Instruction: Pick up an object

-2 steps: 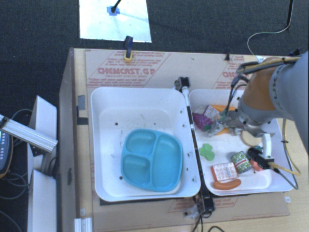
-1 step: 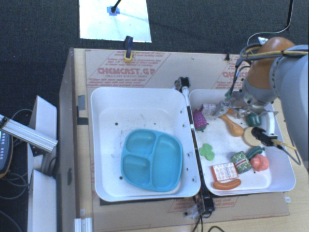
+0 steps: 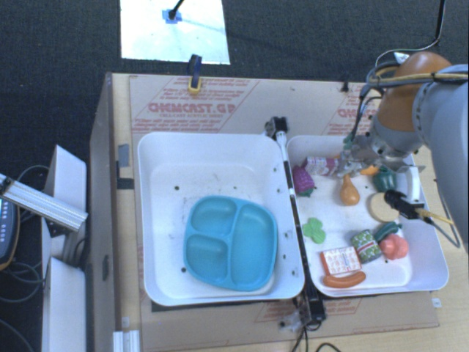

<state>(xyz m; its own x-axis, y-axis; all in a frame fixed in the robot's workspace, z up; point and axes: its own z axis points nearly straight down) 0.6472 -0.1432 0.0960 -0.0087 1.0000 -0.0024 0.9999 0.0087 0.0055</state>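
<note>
Objects crowd the right bin (image 3: 440, 270): hot dog (image 3: 343, 279) and small box (image 3: 339, 259) nearest, green piece (image 3: 314, 230) mid-bin, orange pear-shaped toy (image 3: 349, 190) and purple grapes (image 3: 303, 180) farther back. Left bin (image 3: 157, 196) holds a blue divided plate (image 3: 231, 242). End effector (image 3: 357, 155) sits low over the right bin's far side; finger spread unreadable

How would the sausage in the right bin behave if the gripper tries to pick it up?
The sausage looks smooth and rounded, so it may roll or slip from the fingers. It is small and looks like a toy, so probably light. It lies close to the right bin's front wall, which may hinder a grasp there.
</note>
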